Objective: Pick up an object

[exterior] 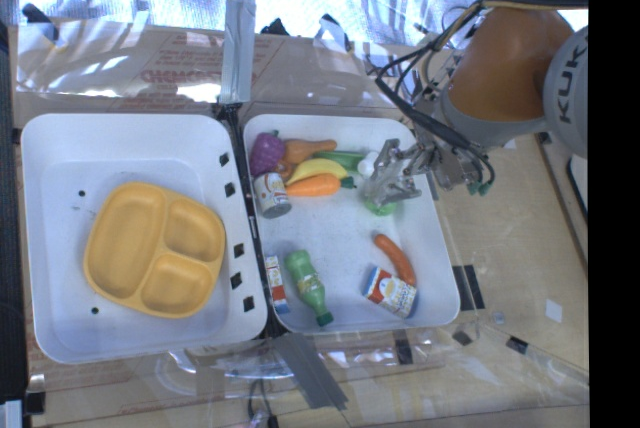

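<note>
Camera view: fingers (385,188), state unclear, sit directly over a green object (379,207).

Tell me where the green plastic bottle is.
The green plastic bottle lies near the front edge of the right white bin, between a small red-and-white carton and a red-and-white can.

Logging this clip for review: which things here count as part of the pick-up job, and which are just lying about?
Part of the job:
gripper, low in the right bin
green thing beneath it
carrot
banana
grapes
can
sausage
green bottle
carton

Lying about:
yellow tray in the left bin
</note>
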`<state>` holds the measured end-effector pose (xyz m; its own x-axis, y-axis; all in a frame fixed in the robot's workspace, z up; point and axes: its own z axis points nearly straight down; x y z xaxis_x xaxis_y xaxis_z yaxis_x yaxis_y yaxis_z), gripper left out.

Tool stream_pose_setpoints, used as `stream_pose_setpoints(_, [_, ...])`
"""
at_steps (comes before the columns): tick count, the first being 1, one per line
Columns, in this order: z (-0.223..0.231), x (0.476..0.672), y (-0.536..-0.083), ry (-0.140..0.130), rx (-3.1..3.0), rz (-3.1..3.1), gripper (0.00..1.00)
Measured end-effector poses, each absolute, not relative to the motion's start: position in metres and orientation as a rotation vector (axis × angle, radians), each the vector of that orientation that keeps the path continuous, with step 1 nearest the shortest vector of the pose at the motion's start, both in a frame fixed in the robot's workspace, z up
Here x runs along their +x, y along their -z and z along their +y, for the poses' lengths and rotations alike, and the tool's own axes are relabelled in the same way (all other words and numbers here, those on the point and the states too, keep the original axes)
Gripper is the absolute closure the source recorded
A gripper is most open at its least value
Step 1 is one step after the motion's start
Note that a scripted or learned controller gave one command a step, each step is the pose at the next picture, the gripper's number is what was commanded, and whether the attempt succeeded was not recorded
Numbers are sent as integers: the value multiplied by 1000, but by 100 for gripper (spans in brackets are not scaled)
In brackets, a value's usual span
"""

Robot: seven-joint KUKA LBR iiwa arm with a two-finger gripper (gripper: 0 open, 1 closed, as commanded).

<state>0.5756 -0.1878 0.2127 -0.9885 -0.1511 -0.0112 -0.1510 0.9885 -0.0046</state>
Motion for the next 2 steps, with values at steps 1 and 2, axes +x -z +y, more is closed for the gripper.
stream_pose_setpoints(1, [-160, 588, -172, -2, -422, 3114, 100])
stream_pose_setpoints(2, [-150, 656, -215, 3, -326, 3117, 100])
